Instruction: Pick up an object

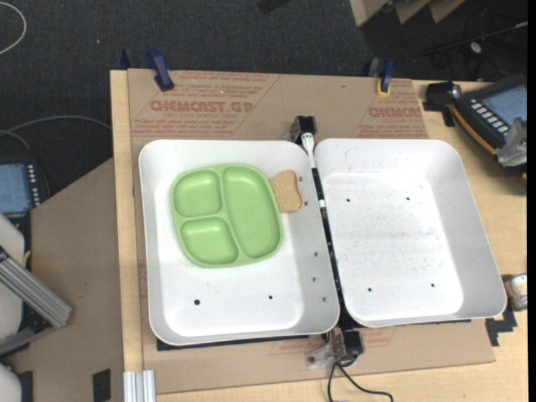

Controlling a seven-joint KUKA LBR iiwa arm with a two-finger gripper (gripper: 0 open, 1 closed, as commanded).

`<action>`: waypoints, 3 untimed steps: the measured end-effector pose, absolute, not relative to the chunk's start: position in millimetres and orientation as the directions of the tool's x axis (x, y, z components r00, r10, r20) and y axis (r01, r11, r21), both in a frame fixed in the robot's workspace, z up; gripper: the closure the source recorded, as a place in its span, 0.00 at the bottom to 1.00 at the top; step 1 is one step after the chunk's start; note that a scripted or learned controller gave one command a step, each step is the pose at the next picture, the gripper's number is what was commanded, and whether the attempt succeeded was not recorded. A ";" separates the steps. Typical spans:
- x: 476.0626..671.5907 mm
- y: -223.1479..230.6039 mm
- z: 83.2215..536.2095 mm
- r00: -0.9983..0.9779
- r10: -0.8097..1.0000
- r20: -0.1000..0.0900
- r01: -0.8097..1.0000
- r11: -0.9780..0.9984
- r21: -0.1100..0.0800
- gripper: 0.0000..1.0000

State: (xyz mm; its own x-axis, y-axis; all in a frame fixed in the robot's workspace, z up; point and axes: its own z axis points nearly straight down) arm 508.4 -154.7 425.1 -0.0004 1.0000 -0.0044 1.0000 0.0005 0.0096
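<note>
A green divided plate [226, 214] with three compartments lies in the left white bin [243, 308], toward its upper middle. A small tan piece, like a slice of toast [287, 190], rests against the plate's right rim near the bin's inner wall. The right white bin [402, 233] shows its bare, slightly scuffed floor.
Both bins sit on a cardboard-covered bench [209, 103] held by blue clamps [159, 68] at the back. A black clip [304, 128] joins the bins at the top. A handheld pendant [494, 115] lies at the far right, and metal framing [33, 296] stands at the lower left.
</note>
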 end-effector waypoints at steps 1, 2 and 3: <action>477.5 -122.3 347.7 -0.001 1.000 0.003 1.000 0.001 -0.009 1.00; 502.1 -151.6 449.8 0.000 1.000 -0.005 1.000 0.000 0.014 1.00; 486.7 -112.9 372.4 -0.003 1.000 0.003 1.000 0.003 -0.007 1.00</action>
